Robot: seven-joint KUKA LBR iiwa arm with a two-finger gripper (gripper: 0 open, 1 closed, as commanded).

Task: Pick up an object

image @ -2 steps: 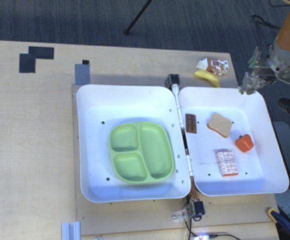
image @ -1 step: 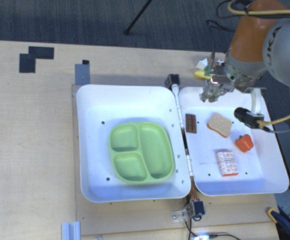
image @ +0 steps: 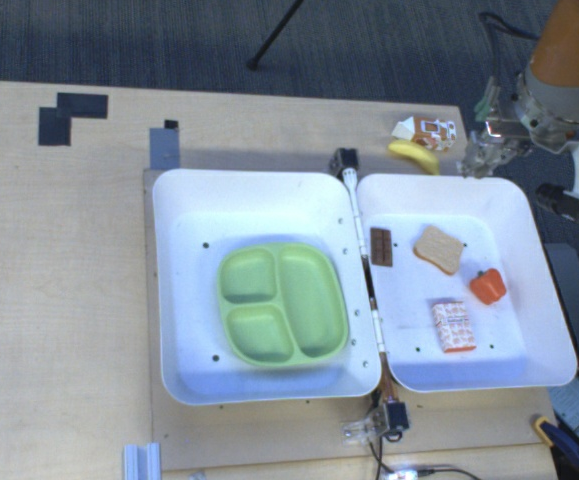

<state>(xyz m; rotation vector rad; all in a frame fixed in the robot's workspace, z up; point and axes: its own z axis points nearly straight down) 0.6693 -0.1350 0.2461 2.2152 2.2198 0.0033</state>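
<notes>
Overhead, hand [image: 486, 151] above right bin's [image: 529, 218] far rim, finger spread unclear, nothing visibly held

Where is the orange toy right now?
In the right bin, near its right wall, the orange toy lies beside the bread slice.

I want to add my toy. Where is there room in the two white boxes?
The left bin is crowded: the green tray takes its middle, leaving a bare strip along its near wall. The right bin has bare floor between the chocolate bar and the packet, and behind the bread.
</notes>
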